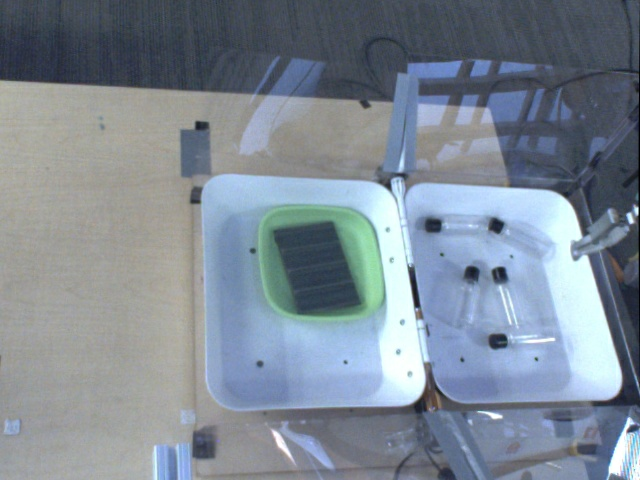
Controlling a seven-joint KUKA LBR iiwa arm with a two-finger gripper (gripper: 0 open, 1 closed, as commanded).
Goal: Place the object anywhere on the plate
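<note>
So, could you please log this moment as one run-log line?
gripper: right bin's right rim, nothing seen held | vials: right bin | green plate: left bin, holds dark block

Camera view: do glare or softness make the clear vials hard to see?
Camera view: the clear black-capped vials nearly blend into the white right bin, the caps marking them; glare streaks cross the wooden bench; the dark ribbed block on the green plate reads crisply.

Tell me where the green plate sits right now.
The green plate sits in the left bin, toward its upper middle, with a dark ridged block lying on it.
</note>
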